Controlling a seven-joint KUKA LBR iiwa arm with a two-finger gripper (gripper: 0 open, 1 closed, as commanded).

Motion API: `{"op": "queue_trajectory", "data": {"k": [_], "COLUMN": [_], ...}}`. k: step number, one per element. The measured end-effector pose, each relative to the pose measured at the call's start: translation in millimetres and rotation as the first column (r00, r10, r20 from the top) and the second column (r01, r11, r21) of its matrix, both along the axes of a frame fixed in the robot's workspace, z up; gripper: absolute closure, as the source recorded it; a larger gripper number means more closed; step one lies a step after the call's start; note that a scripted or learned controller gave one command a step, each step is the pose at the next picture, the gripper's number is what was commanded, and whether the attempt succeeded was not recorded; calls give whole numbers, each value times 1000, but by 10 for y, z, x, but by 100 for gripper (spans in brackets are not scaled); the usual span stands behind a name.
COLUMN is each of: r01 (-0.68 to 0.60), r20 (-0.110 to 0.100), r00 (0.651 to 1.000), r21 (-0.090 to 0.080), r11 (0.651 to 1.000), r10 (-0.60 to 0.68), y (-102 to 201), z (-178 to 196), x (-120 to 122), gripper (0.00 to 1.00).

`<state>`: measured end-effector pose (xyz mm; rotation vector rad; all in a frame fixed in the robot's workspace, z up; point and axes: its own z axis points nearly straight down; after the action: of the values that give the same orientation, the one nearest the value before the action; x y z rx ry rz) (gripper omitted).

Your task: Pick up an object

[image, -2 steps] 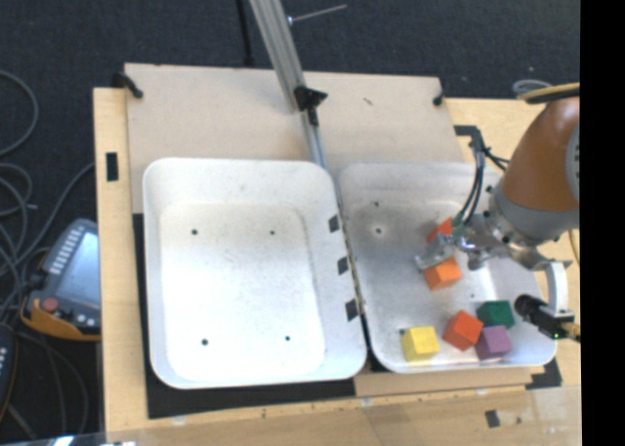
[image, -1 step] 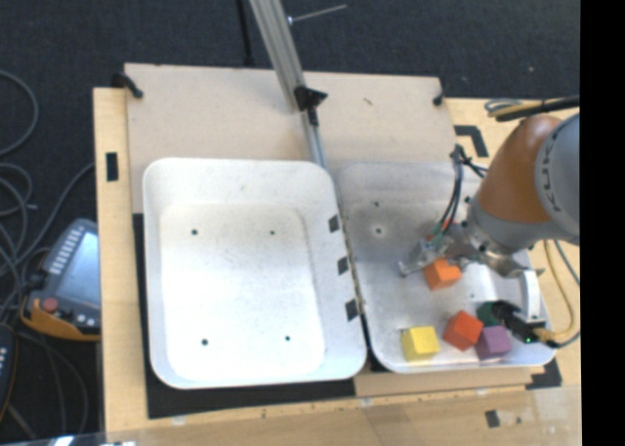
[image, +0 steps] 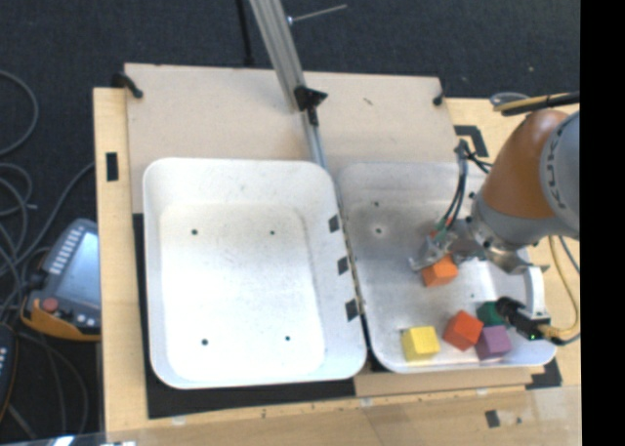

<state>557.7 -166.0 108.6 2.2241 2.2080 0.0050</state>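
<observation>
**Claw hovers at orange block in right bin**

Claw (image: 433, 257) of the grey arm (image: 527, 190), reaching in from the right with its orange band above the wrist, sits low inside the right bin (image: 391, 200), directly against an orange block (image: 439, 272). The block lies just below and to the right of the metal fingertips, touching or nearly touching them; whether the fingers are spread or pressed together cannot be told from this angle, and the block is not visibly between them.

Along the right bin's near edge sit three more pieces: a yellow cube (image: 422, 342), a red block (image: 463, 330) just beside it, and a purple cube (image: 494, 341) touching the red one. A dark green piece (image: 491, 314) lies just behind the purple cube, partly hidden by the arm's fittings.

The left bin (image: 244, 268), beside the right one on the tan counter (image: 195, 102), shows a speckled white floor. A slanted metal rail (image: 278, 29) rises from the counter's far side between the bins. A handheld pendant (image: 68, 278) with cables rests on the dark floor at left.
</observation>
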Motion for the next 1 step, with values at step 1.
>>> {"op": "queue_trajectory", "data": {"k": [1], "r01": [-17], "r20": [-4], "r00": [1000], "r21": [6], "r11": [1000], "r10": [17], "y": [733], "z": [-121], "x": [563], "gripper": [100]}}
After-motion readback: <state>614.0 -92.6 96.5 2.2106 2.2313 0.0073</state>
